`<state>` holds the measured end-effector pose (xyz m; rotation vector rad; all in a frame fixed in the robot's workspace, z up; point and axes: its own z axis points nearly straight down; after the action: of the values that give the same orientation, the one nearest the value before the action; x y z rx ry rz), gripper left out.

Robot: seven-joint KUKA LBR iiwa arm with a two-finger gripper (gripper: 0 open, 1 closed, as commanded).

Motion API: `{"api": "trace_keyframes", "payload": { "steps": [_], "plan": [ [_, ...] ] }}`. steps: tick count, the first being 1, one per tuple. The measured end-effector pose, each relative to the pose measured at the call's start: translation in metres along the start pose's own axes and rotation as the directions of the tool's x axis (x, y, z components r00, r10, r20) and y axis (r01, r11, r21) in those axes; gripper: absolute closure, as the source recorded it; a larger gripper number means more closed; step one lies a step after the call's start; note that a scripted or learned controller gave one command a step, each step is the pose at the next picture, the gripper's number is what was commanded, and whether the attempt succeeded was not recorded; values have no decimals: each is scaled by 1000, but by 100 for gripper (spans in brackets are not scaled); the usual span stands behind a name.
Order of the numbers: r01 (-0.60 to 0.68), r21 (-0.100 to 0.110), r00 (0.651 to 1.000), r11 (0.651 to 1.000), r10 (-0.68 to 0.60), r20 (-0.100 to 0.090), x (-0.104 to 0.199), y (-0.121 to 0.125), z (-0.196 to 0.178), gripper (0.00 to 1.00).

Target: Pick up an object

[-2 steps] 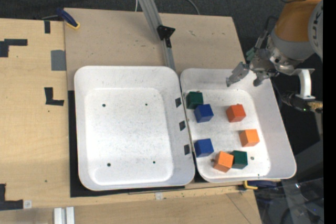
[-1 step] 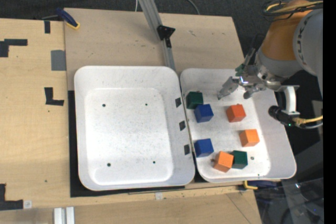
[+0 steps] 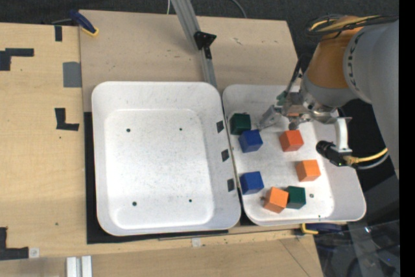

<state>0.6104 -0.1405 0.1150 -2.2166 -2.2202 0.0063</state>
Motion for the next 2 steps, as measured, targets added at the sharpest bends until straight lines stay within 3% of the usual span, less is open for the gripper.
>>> {"api": "trace_keyframes", "payload": {
  "steps": [1,2],
  "plan": [
    [0,-4,1000,1000,0,0,0,1,-13,100],
    [0,-9,1000,1000,0,1,4,3,-56,100]
  ]
}}
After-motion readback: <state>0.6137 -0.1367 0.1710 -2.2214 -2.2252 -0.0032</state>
